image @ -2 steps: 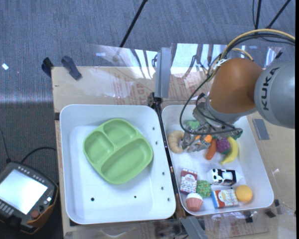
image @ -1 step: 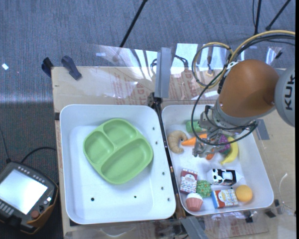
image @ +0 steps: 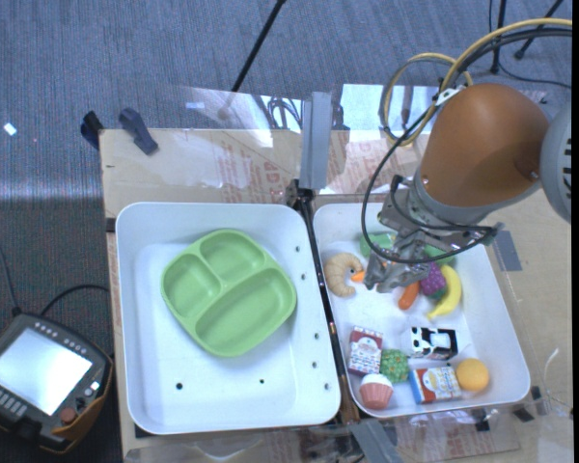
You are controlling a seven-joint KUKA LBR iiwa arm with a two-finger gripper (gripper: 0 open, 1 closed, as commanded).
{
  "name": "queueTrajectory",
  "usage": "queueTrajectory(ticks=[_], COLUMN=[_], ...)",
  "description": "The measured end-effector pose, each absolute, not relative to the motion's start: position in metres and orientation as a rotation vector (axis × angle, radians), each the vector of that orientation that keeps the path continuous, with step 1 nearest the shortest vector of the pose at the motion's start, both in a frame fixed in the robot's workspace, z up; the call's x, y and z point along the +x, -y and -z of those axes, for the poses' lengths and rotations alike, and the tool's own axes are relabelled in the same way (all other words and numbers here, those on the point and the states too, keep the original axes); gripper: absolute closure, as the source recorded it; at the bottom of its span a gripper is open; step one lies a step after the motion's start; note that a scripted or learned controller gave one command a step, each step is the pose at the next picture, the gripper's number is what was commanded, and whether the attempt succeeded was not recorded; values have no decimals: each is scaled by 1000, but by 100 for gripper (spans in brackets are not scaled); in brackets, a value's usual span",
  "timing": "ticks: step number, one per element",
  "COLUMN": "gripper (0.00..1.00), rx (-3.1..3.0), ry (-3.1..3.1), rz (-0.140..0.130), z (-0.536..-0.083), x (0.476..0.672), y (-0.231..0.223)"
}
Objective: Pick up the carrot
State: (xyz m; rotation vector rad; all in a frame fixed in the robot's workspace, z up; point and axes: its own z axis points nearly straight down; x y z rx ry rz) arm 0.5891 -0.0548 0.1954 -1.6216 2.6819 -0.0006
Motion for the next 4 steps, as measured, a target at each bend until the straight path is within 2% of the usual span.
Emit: queueTrajectory(ticks=[1, 2, 3, 4], gripper=[0, 0, 0, 0], rx=[-1621, -1963, -1895, -1853], ry=[-2688, -2448, -2500, -2535], rz=[-5, -3, -5, -6], z=[-193, -94, -88, -87], x=[588, 545, 629, 591], y=[56, 94, 86, 96])
